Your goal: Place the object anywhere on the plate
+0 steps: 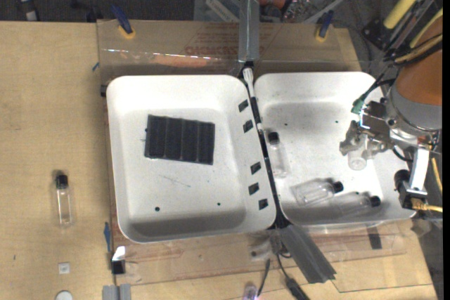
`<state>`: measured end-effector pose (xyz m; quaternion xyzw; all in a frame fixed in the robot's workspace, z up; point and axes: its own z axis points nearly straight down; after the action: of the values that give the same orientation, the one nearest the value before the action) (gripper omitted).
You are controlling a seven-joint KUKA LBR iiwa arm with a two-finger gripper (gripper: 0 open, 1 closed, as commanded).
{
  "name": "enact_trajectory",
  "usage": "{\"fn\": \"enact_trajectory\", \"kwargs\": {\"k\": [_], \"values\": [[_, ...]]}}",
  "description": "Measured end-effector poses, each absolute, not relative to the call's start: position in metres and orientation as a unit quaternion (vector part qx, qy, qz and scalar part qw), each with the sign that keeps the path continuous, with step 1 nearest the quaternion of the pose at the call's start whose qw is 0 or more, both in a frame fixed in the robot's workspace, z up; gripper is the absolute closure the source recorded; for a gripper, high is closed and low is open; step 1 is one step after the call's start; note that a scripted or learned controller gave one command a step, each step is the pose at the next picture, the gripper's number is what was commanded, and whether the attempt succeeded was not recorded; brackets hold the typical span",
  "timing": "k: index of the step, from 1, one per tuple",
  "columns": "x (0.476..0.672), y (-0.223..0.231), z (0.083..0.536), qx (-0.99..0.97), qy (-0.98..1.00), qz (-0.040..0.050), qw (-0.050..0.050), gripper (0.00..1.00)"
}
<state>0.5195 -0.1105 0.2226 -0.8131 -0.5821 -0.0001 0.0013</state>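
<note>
Left bin (119, 151): the dark plate (180, 139) lies flat in its upper middle, with open white floor on all sides; approach from above is unobstructed. A raised divider (254, 144) with black clips separates the two bins and must be cleared when crossing. Right bin (309, 91): one clear vial (274, 151) lies just beside the divider, two more vials (316, 191) (351, 204) along the near wall. The pincer (358, 144) and arm crowd the right side. The upper middle floor is open.

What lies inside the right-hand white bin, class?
Three clear vials with black caps: one near the divider, two near the front wall. The pincer hangs over the bin, covering the floor beneath.
</note>
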Motion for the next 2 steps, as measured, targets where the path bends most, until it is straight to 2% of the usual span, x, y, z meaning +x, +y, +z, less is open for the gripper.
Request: {"fn": "enact_trajectory", "kwargs": {"k": [1,2], "values": [[0.554,-0.113,0.194,-0.906,-0.424,0.0012,0.0,1.0],[0.568,-0.121,0.194,-0.972,-0.236,0.0017,0.0,1.0]]}}
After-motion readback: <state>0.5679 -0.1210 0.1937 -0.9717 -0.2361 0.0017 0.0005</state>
